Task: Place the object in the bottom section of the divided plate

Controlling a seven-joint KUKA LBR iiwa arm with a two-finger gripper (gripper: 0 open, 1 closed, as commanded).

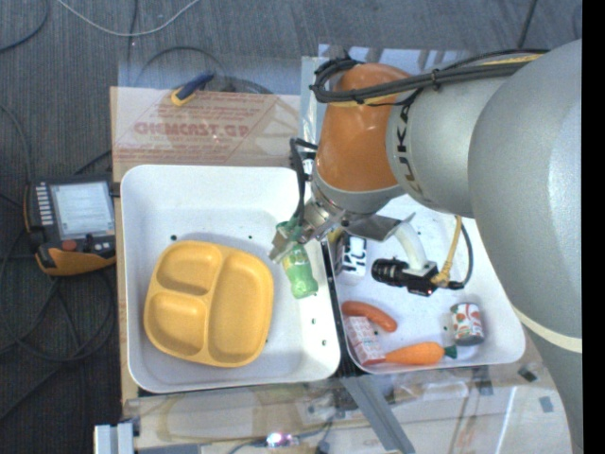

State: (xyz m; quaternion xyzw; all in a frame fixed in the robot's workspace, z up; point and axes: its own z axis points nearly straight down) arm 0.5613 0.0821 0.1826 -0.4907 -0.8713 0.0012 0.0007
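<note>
Your end effector [295, 237] hangs over the right edge of the left bin [189, 183], just beside the wall that separates the 2 bins. Its fingers are pinched on a light green object [301, 272], which looks like a small bottle hanging tilted below them, over the bin floor. You can see the yellow divided plate [210, 303] lying in the same bin, to the left of the green object and apart from it; its 3 sections hold nothing you can make out. Look to the right bin [501, 343] and you find an orange sausage-shaped piece [370, 316], a carrot [414, 354], a red-and-white packet [363, 340] and a small printed can [465, 322] along the near side. You also see a black cylindrical fitting [402, 274] under the arm there. A handheld controller [71, 218] rests on the floor left of the counter [189, 130].
</note>
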